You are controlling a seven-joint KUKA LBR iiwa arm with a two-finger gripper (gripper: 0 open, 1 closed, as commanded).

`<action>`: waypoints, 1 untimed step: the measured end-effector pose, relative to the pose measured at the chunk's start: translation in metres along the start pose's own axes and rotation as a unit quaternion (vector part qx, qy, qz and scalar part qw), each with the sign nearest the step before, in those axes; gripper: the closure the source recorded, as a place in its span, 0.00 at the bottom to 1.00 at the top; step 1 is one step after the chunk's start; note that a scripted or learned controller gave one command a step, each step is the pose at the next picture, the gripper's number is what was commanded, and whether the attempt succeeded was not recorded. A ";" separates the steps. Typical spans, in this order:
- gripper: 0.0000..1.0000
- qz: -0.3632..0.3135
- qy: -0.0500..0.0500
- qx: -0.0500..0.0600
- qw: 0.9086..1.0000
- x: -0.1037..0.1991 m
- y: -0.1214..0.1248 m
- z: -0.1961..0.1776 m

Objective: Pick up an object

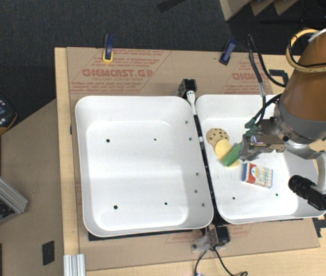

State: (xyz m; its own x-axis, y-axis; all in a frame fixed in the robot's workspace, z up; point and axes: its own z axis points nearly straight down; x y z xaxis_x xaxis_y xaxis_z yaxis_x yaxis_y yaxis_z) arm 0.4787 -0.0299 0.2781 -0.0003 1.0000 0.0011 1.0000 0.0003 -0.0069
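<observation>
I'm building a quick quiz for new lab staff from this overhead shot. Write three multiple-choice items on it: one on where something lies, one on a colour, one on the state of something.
1. Which bin holds the objects?
A. The left bin
B. The right bin
C. Both bins

2. What colour is the round-ended piece beside the cookie?
A. Yellow
B. Purple
C. Black

3. How does the small carton lie?
A. Standing upright
B. Stacked on the cookie
C. Flat on the bin floor

Answers:
1 B, the cookie, yellow piece and carton all lie in the right bin.
2 A, it is plainly yellow.
3 C, its printed face points upward, apart from the cookie.
</observation>
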 end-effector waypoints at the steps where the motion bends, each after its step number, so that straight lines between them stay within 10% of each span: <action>1: 1.00 -0.003 0.000 -0.005 1.000 0.046 0.050 -0.006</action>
State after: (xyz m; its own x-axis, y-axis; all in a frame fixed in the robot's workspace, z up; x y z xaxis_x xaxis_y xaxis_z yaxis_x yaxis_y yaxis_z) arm 0.5290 0.0163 0.2837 -0.0059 1.0000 0.0012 1.0000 0.0059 0.0033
